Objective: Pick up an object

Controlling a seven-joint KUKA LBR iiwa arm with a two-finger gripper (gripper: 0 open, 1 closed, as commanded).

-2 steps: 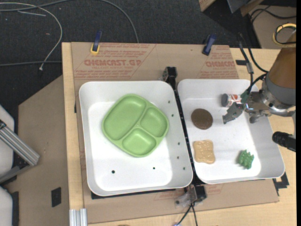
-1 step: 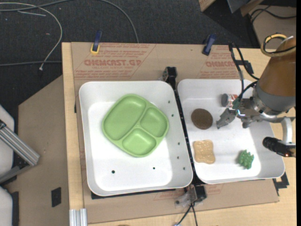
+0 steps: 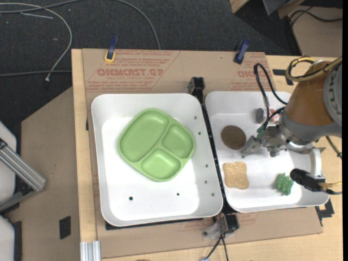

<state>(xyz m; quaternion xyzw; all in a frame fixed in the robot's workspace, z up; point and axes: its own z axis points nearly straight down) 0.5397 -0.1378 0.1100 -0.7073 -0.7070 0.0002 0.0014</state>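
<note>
With its claw (image 3: pixel 260 144) spread and gripping nothing above the right bin (image 3: pixel 247 199), beside the brown round cookie (image 3: pixel 233 137), it should probably centre over that 1 piece before descending.

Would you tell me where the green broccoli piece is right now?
The green broccoli piece lies in the right bin's near right corner, right of the tan cracker.

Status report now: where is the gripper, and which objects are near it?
Gripper low in right bin, nothing seen held. Brown round object beside it, tan piece below, green piece apart. Nothing blocking.
</note>
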